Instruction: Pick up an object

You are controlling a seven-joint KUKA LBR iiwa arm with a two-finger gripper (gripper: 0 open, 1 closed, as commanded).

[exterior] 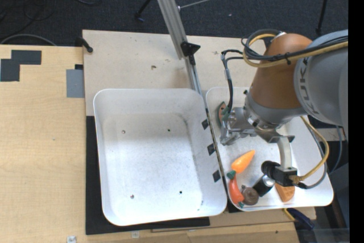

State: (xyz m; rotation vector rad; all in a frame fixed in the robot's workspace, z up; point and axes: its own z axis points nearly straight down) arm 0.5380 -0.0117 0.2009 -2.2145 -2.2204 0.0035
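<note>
My gripper (226,132) hangs low over the left part of the right bin (318,193), close to the divider between the two bins. Just below and to the right of it lies an orange carrot-shaped piece (243,161). Further toward the front corner lie a red-orange piece (234,185) with a green tip and a brown round thing (249,195). Another orange piece (286,192) lies at the front right of the same bin. The grey arm with its orange band (278,79) covers the back of that bin.
The left bin (108,122) stands beside the right one, with black clips (211,148) along the shared wall. A slanted metal rail (170,14) rises behind the bins. Pale bench surface lies to the left.
</note>
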